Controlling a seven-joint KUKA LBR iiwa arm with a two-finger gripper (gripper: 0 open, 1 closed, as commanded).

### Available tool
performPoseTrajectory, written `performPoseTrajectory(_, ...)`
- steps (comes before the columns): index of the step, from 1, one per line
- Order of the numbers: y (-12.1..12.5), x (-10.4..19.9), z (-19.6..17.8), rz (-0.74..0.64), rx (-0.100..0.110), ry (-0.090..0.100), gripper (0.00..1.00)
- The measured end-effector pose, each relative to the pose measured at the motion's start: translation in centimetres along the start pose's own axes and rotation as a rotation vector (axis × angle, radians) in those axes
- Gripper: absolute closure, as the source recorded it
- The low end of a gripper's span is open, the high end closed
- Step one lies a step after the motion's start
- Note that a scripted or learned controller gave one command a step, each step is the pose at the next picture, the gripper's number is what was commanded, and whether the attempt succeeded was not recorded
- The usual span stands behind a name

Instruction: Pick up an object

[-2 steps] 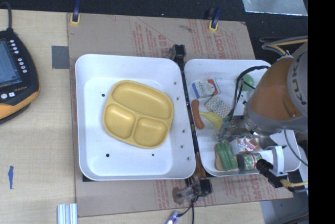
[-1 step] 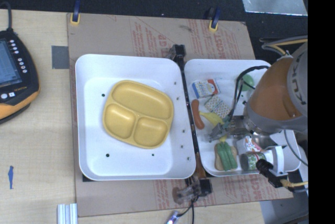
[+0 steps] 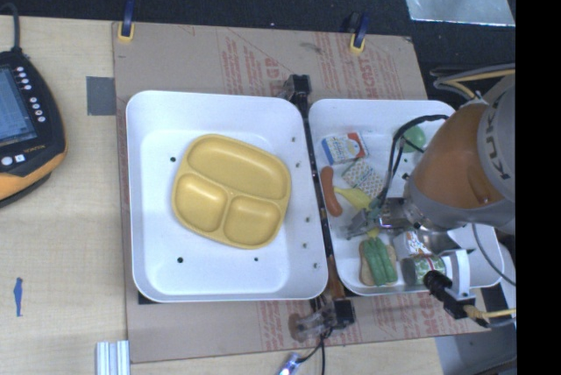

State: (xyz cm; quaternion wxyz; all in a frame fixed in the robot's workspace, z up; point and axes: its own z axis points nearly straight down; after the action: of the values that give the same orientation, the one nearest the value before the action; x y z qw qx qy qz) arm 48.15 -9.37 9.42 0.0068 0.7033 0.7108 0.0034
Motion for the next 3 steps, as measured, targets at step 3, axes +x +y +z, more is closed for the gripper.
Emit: performPoseTrajectory(3,-0.5,-1.9,0.2,0.008,0.014,0.004,0.0)
